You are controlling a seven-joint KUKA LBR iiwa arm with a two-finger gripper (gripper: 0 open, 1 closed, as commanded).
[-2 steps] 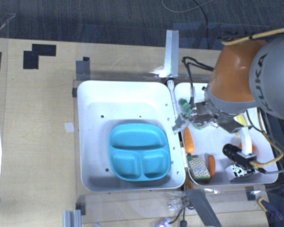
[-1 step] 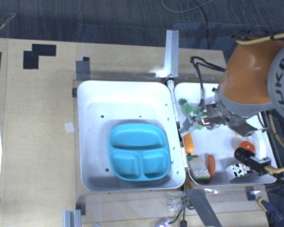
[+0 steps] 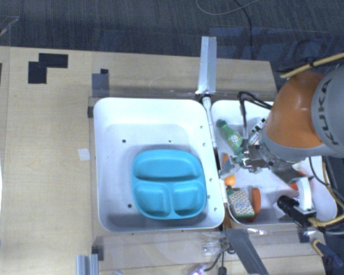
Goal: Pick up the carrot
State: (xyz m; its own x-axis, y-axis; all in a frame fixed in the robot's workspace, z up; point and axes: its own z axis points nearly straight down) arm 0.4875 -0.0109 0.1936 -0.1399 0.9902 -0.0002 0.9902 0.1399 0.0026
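Over the right bin: the grey arm (image 3: 327,113) with its orange band (image 3: 295,116) is reaching in from the right, its wrist hanging above the bin's middle.
Claw: the gripper (image 3: 239,160) is sitting low near the bin's left wall; whether it is released or clenched cannot be told, and nothing is showing between its tips.
Carrot: the carrot (image 3: 255,197) is lying in the right bin (image 3: 232,109) toward its front edge, upright in the view, just beside a patterned packet (image 3: 241,204) on its left.
Other items: a green bottle (image 3: 230,135) is lying tilted near the back left of that bin; a small orange piece (image 3: 230,180) is sitting by the left wall, in front of the gripper.
Left bin: the left bin (image 3: 112,153) is carrying a blue divided tray (image 3: 168,182) with three compartments.
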